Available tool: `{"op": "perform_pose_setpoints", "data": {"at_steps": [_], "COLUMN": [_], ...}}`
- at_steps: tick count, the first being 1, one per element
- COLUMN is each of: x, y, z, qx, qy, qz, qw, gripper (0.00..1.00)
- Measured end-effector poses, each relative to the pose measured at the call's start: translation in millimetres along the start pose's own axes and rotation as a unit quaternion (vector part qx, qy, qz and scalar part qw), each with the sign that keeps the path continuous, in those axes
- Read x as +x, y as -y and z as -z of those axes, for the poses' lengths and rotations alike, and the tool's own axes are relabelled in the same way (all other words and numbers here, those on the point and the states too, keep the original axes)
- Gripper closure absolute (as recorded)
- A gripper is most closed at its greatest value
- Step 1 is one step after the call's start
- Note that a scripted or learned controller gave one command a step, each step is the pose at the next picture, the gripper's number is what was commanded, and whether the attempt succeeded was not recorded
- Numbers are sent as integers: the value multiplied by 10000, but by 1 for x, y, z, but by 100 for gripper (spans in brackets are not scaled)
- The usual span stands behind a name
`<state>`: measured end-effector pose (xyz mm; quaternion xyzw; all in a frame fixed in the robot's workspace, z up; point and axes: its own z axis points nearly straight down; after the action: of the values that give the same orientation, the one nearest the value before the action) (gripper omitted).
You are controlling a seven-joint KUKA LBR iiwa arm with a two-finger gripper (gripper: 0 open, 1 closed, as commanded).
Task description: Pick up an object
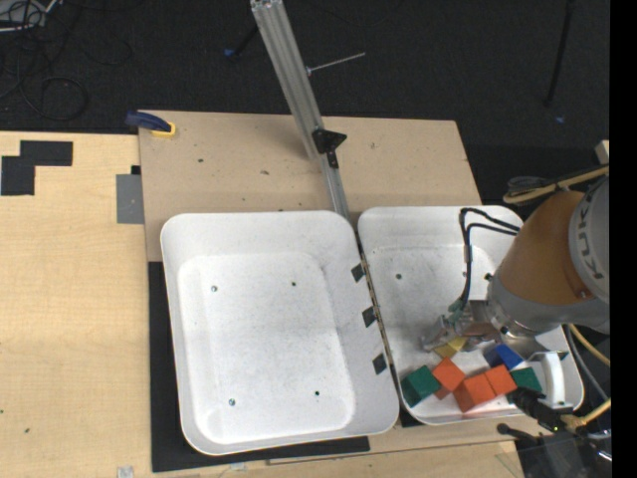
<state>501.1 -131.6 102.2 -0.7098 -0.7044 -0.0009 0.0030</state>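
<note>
The grey two-finger gripper [445,333] sits low in the shallow white right bin [418,247], just above small coloured blocks [468,378] at 5 o'clock. Whether it is open or closed cannot be told. The shallow white left bin [264,327] lies at 9 o'clock.

Light is even and moderate across the pale wooden bench top [70,297], while the floor beyond it falls into near black. The two shallow white plastic bins [264,229] read bright but keep their speckled grain, without blown-out glare. Shadows are soft and short beneath the bin rims. Focus is slightly soft overall, and the small coloured blocks [468,378] look fuzzy-edged.
</note>
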Motion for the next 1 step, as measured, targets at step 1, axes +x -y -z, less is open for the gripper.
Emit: {"op": "perform_pose_setpoints", "data": {"at_steps": [1], "x": [-1], "y": [-3], "z": [62], "qx": [-27], "qy": [28], "qz": [40], "qw": [10000], "gripper": [100]}}
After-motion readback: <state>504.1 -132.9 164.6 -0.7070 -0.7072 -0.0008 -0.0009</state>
